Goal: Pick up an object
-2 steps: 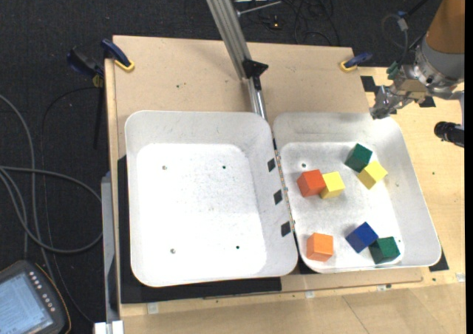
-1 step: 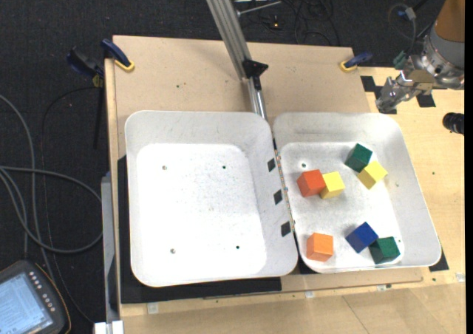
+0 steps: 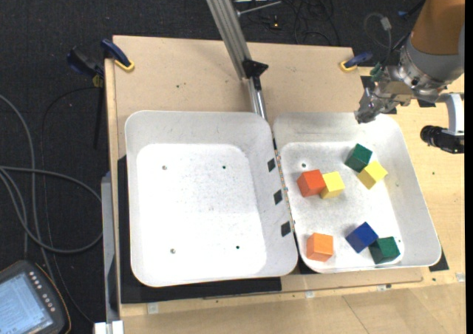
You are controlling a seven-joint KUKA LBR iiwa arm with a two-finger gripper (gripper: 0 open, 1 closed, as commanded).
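Left bin (image 3: pixel 148 140): nothing to grab in here, so the action's all next door.

Right bin (image 3: pixel 414 199): seven little cubes. Going left to right: an orange-red block (image 3: pixel 311 182) touching a yellow one (image 3: pixel 332 184), an orange block (image 3: pixel 320 246) alone near the front edge, a green block (image 3: pixel 360 157) touching another yellow block (image 3: pixel 373 173), then a blue block (image 3: pixel 361 236) touching a dark green block (image 3: pixel 385 249).

Gripper (image 3: pixel 367 113): hanging above the bin's back rim, near the green block. Honestly can't tell how the tool is set from this angle, and I see nothing in it.

Best pick, imo: the lone orange block, since nothing crowds it. The pairs risk a finger landing on the neighbour.

How to do it well: centre over the cube, line the closing direction square to two flat faces, drop straight.

Orientation: they're cubes, so no real long axis. The orange one sits roughly square to the bin; the green one is turned diagonal.
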